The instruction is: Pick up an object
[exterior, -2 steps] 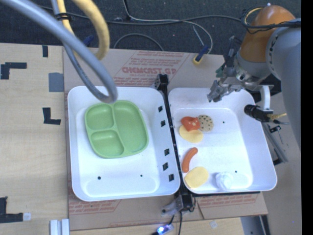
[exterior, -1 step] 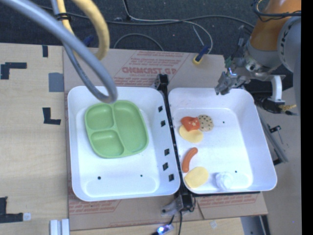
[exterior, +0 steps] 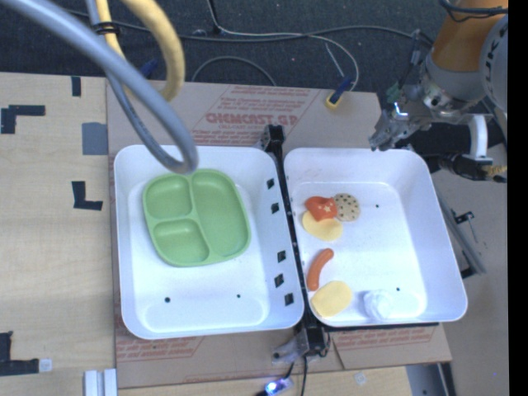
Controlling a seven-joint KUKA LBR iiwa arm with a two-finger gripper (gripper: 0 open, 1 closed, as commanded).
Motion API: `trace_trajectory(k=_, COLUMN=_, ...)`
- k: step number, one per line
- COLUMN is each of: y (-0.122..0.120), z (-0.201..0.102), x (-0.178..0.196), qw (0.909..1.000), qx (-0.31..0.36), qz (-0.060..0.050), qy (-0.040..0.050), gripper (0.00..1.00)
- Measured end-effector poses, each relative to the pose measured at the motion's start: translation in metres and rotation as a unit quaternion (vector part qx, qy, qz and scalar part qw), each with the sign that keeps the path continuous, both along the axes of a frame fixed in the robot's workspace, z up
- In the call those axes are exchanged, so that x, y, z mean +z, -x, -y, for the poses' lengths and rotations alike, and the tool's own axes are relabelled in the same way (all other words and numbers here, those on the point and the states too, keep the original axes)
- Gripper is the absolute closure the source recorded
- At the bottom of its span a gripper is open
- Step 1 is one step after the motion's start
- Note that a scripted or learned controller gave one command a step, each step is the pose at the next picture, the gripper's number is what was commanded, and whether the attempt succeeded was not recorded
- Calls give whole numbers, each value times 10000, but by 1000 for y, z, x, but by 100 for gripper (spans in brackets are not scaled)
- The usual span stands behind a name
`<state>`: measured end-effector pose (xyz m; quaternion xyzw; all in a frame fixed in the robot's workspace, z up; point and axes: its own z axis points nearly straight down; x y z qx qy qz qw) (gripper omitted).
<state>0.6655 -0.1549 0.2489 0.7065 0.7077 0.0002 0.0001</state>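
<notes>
Right bin [exterior: 412, 221]: far and right floor open; food cluster [exterior: 328, 213] near left wall; sausage [exterior: 319, 268], yellow piece [exterior: 331, 299], white object [exterior: 378, 304] crowd near edge.

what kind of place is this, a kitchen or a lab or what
Most likely a robotics lab test bench, not a kitchen: two white bins sit side by side on cardboard, one holding a green divided plate, the other toy food like a sausage, with loose cables and a robot arm nearby.

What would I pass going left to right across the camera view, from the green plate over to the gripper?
Green plate → sausage → cookie → white lump → gripper, above the right bin's far rim.
</notes>
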Motion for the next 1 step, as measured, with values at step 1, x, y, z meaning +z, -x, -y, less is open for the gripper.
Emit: trace_trajectory(k=1, y=16, z=-48, x=-8, qw=10000, qx=10, qz=-16, qy=0, gripper=100)
